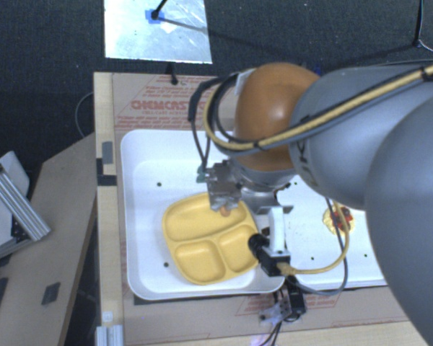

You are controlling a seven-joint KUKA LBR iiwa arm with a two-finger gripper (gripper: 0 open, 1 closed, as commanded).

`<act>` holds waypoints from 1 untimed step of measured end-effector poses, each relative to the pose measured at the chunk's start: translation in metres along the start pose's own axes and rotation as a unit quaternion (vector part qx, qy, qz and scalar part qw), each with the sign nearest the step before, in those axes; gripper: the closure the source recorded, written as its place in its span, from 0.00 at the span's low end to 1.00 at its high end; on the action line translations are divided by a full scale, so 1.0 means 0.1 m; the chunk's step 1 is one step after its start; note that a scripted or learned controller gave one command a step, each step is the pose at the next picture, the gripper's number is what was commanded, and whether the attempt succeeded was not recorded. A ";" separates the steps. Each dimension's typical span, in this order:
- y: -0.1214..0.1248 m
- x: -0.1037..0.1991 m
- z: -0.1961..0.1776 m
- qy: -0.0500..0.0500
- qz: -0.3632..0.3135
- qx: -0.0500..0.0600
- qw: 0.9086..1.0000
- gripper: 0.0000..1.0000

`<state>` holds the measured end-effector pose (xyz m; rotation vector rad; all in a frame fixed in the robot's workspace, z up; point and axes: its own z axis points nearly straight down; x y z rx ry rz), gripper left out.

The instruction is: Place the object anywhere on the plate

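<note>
At the front edge of the counter [72, 280], a bundle of wires [285, 308] lies just outside the bins. Behind it, the left bin [141, 193] holds a yellow plate [202, 244] with three compartments, one long at the far side and two smaller at the near side. The plate lies flat, turned at an angle, in the near right part of that bin. A black and white fitting [270, 247] on the arm hangs over the plate's right edge, with a yellow cable [325, 265] looping from it over the right bin [346, 272].

The pincer [224, 204] points down over the far right rim of the plate, at the long compartment. Its tip is small and shadowed, so whether it is apart, together or clamped on anything cannot be told.

The object [337, 220], a small yellow and red thing, lies on the floor of the right bin, well apart from the plate and partly hidden by the arm [361, 135]. It is not on the plate.

Further back, the arm's orange band [270, 110] bulks over the far side of both bins. Beyond it, a cardboard sheet [151, 103] with red print shows under the bins, and farthest off a shiny silver sheet [155, 20] lies on dark ground.
</note>
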<state>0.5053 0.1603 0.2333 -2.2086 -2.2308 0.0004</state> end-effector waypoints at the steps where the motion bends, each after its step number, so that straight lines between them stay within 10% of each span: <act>1: 0.01 -0.02 0.00 0.000 0.003 0.000 1.000 0.00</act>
